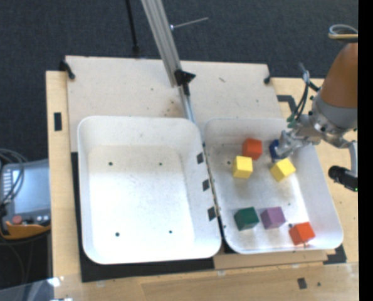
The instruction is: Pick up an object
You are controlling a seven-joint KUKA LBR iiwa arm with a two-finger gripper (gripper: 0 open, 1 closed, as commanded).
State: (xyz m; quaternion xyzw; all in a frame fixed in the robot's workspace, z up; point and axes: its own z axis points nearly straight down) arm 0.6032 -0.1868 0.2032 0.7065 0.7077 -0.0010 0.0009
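camera view: two white bins (142,187) on a tan bench (61,168), dark carpet (48,17) around; jaws' state unreadable

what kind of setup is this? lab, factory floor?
Likely a robotics lab grasping rig, not a factory line: two white bins on a bench, small coloured blocks such as the yellow block, and an aluminium camera mast above dark carpet.
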